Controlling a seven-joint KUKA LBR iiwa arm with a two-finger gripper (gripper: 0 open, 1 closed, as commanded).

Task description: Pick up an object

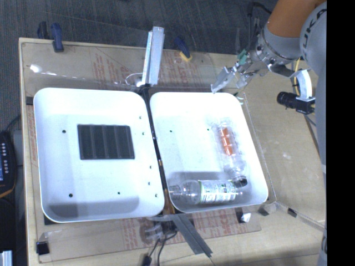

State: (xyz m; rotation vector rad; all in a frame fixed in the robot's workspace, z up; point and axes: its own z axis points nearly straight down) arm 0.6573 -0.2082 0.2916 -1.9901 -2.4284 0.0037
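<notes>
While the gripper (pixel 224 81) hangs over the far rim of the right bin (pixel 166 115), your view can't settle its state; you have two clear bottles inside, one orange-banded (pixel 228 144) at right, one green-labelled (pixel 208 190) along the near wall

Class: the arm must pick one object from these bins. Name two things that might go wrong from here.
1. The two clear bottles lie close together near the right bin's front corner, so a grasp may knock both or slip off.
2. The dark flat panel in the left bin lies flush, offering little edge to grip.
</notes>
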